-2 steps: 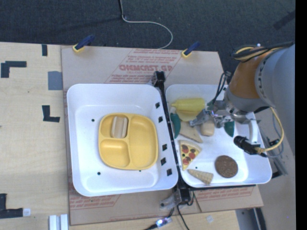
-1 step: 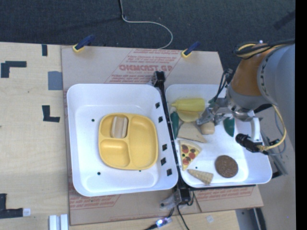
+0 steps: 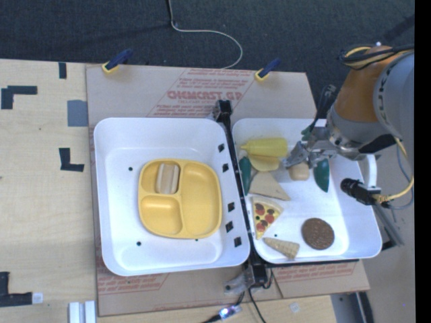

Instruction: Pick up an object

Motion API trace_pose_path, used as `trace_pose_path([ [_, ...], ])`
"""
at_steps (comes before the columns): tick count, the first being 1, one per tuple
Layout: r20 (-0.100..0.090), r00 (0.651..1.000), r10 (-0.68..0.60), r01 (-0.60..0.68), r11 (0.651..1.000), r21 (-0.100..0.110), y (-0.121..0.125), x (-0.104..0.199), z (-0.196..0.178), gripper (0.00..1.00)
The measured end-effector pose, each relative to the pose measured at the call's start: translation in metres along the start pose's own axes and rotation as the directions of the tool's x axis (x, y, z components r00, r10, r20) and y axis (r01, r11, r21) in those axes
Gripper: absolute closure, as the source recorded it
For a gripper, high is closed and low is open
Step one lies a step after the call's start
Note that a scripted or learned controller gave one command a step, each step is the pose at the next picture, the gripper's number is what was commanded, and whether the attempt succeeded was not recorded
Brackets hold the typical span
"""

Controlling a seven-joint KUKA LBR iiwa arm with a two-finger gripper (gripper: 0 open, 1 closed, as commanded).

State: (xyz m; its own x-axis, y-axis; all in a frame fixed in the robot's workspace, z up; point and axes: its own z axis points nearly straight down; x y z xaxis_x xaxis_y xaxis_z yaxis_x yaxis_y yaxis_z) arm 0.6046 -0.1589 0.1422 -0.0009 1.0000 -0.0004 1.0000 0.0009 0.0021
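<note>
Hovers low over the right shallow white bin, the grey two-finger end effector, reaching in from three o'clock below the orange-banded wrist. Cannot tell how wide it stands: metal parts overlap at the tip and blur together. Nothing seen clamped in it.

Directly at its six o'clock, just beside the tip and possibly touching, sits a small tan rounded food piece, the nearest candidate for the pick. At four o'clock from the tip, close by, lies a dark green pepper-shaped toy, long axis running roughly twelve to six. At nine o'clock, near, rests a yellow corn-like plastic block, long axis running nine to three.

Farther off toward seven o'clock: a pale cream wedge, then a pizza-slice toy with red dots, then a beige cone-shaped piece at the bin's lower edge. At six o'clock, well apart, a brown round cookie-like disc.

Across the divider, at nine o'clock in the left white bin, a yellow compartment tray carrying a small tan block in its upper left compartment.

Judged from this: a short drop toward six o'clock would likely put the tan piece in reach; its rounded shape could slip aside.
</note>
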Motion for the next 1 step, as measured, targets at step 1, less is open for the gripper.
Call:
trace_pose_path([
  [1, 0.0, 1.0, 0.0, 0.0, 1.0, 0.0, -0.0026, 0.0023, -0.0429, 1.0],
])
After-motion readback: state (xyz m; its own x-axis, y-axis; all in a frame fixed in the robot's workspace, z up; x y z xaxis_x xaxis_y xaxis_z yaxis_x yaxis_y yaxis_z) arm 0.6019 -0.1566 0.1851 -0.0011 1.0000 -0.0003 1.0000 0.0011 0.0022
